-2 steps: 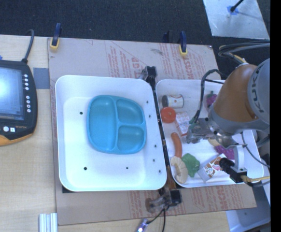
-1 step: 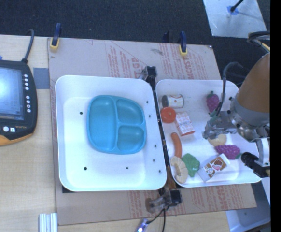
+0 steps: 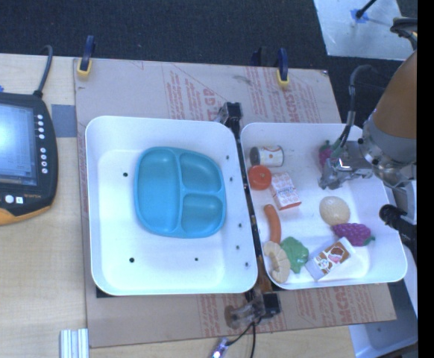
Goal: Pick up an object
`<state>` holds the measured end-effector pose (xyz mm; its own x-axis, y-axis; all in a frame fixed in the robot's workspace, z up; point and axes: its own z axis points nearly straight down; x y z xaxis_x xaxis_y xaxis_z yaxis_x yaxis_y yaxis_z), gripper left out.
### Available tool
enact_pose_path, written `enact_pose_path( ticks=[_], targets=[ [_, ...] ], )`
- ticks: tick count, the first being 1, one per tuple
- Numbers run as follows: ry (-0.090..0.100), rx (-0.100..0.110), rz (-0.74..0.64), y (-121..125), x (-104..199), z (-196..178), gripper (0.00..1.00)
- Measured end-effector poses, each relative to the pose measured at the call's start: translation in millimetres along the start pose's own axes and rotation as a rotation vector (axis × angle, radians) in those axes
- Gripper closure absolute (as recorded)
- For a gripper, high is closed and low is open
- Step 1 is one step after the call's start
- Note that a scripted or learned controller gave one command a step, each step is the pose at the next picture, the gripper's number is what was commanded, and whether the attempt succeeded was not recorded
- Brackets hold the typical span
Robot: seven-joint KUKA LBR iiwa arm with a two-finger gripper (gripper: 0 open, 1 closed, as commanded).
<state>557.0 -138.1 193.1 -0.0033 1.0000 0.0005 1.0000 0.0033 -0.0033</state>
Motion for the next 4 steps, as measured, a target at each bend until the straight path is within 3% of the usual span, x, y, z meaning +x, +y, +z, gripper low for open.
enact_pose_path(
  ticks=[1, 2, 3, 4],
  targets=[
    [0.000, -0.001, 0.001, 25, -72, -1, 1.00],
    [0.000, -0.002, -0.001, 74, -74, -16, 1.00],
    [-0.001, -0.002, -0.001, 99, -74, -17, 1.00],
    [0.000, 0.000, -0.003, 99, -73, -12, 1.00]
  ],
)
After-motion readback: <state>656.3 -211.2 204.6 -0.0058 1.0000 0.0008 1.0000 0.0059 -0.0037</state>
